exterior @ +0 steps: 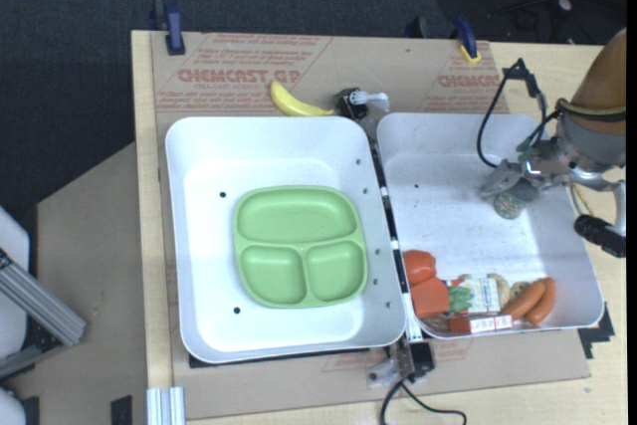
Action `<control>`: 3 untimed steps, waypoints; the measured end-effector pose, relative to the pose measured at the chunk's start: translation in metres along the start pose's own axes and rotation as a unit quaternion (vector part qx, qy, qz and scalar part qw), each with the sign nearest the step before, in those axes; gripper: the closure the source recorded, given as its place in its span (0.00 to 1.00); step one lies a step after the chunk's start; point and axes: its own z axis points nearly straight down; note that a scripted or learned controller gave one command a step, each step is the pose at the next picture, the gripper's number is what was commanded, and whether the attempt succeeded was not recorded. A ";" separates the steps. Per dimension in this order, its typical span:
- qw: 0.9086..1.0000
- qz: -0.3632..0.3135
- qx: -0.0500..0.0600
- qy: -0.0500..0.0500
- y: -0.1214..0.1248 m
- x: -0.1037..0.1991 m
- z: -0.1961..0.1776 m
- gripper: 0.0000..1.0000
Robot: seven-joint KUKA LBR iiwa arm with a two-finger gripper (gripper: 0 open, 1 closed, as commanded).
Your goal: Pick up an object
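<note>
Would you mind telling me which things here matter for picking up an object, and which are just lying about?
Part of the job:
gripper, low in the right bin
small greenish object under it
toy foods heaped at that bin's near edge

Just lying about:
green divided tray in the left bin
banana on the board behind
</note>
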 end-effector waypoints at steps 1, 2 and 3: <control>1.000 0.000 -0.004 -0.001 0.002 -0.001 -0.013 1.00; 1.000 -0.003 -0.008 -0.002 0.058 0.054 -0.089 1.00; 1.000 -0.004 -0.001 0.001 0.031 0.150 -0.108 1.00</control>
